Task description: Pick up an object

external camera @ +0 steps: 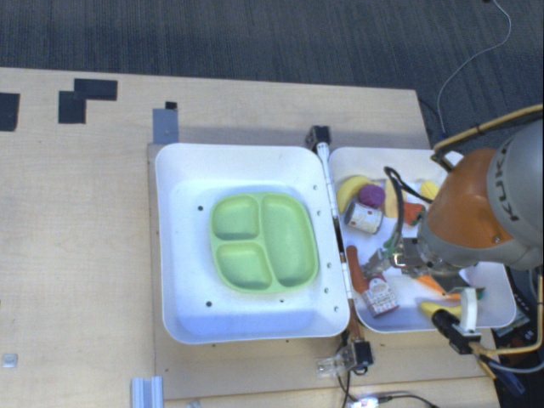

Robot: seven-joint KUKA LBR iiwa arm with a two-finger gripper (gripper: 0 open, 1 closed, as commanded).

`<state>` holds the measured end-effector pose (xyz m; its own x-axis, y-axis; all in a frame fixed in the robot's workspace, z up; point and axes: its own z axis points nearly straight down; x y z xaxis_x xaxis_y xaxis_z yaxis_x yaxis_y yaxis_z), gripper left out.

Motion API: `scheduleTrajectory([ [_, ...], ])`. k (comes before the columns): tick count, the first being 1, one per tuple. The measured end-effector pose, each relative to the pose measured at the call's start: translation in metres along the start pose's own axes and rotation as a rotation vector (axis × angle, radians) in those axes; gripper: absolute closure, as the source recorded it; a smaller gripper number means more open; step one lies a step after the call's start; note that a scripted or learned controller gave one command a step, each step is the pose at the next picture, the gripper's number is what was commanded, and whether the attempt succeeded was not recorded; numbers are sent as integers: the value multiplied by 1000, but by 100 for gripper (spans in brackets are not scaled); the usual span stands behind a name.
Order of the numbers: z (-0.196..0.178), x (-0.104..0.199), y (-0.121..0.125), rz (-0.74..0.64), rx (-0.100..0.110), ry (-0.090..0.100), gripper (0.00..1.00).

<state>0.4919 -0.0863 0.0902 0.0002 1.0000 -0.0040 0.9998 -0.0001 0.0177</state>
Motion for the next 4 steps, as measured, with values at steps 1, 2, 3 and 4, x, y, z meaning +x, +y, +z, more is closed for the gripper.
scheduleTrajectory([
  [1, -13, 2, 3, -3, -8, 3, 100],
  [2, -11, 2, 2, -3, -4, 5, 0],
  [3, -22, 3, 4, -5, -7, 5, 100],
  [4, -64, -45, 57, -5, 13, 2, 100],
])
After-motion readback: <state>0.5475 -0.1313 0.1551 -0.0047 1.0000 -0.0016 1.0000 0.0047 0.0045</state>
